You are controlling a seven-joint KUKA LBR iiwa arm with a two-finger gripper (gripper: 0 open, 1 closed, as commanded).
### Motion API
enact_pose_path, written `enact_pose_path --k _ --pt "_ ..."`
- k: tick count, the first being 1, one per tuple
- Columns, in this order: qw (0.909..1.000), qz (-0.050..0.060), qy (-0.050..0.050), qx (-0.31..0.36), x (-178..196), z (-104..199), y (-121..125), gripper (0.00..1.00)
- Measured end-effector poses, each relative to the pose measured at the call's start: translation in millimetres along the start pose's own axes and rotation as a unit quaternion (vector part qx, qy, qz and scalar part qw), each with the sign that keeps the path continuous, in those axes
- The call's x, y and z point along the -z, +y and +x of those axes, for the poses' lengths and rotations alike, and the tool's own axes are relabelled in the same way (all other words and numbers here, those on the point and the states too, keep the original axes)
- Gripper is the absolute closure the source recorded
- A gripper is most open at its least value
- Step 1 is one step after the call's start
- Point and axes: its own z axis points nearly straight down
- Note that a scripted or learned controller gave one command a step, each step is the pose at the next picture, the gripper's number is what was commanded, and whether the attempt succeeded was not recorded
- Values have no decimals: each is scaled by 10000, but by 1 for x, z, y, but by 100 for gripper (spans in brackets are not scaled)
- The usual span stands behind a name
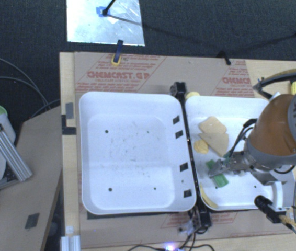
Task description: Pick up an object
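Green object [220,180] lies just below fingers [213,165]

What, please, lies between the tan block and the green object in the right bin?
In the camera view, a small yellow piece lies between the tan block and the green object, by the bin's left wall.

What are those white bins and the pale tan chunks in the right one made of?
The white bins look like moulded plastic: smooth, slightly glossy, rounded rims. The tan chunks seem matte and soft-edged, maybe foam or toy food; the view is too blurred to be sure.
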Motion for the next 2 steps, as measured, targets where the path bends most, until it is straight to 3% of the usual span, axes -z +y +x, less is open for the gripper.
enact_pose_path --k 1,2 --pt "10000 -41 -1 50 16 6 22 0" --pt "10000 -17 6 26 -22 6 2 0"
